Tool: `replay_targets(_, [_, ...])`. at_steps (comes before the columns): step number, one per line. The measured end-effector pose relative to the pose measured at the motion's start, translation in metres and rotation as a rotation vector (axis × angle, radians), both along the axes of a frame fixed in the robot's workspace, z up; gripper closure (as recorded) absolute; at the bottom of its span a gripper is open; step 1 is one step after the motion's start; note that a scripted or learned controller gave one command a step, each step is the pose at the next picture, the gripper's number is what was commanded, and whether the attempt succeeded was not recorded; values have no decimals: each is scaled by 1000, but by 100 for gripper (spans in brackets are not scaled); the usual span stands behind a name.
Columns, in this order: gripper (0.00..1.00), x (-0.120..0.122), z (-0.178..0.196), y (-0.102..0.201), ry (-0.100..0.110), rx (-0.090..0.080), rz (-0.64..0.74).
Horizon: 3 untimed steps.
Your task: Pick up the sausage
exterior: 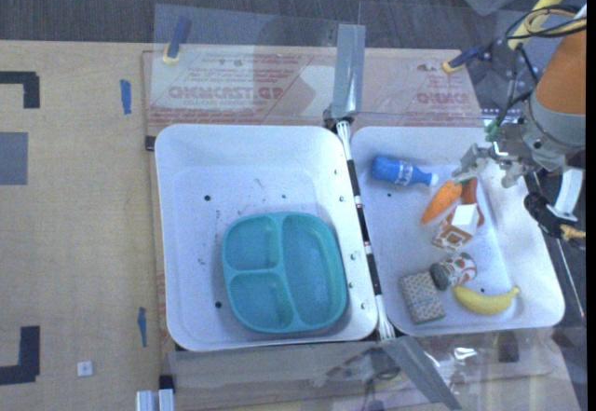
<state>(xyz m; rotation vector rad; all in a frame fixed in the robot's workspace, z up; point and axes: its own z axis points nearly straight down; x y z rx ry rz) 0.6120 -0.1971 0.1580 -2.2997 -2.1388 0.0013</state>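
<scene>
The sausage [469,190] is a short reddish-brown piece lying in the right bin [540,302], pressed against the right side of an orange carrot [439,202]. My gripper [491,165] hovers at the bin's upper right, just above and to the right of the sausage's far end. Its fingers [474,157] stand apart, open, with nothing held between them. The grey wrist with its orange band [564,83] reaches in from the right edge.
The right bin also holds a blue bottle [401,171], a small carton [455,229], a can [455,268], a brown sponge [422,296] and a banana [484,298]. A teal divided plate [283,271] lies in the left bin [186,167]. Cables hang near the wrist.
</scene>
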Motion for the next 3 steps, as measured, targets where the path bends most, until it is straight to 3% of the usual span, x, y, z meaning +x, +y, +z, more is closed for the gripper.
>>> replay_targets(1, [0, 2, -70, 44, -7, -1, 42])
replay_targets(2, [100, 3, -59, 44, -11, -1, 42])
replay_targets(3, [100, 9, 18, 79, -3, -2, -87])
